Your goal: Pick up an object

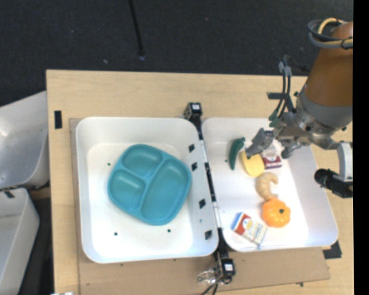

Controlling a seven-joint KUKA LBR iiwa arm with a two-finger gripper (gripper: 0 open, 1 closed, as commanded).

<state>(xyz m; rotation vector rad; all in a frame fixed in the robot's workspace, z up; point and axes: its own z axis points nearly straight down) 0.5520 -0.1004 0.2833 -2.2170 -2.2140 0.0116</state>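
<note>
So the gripper [265, 145] hangs over the top of the right bin [320, 226]; can't tell how wide its fingers are or whether they've got anything; the green pepper [235, 152] sits just to its left, long axis running top-to-bottom with a slight lean; yellow piece [252, 165] right under the gripper, croissant [267, 184] and orange pumpkin [276, 213] lower down; teal divided plate [149, 184] in the left bin [92, 238].
</note>
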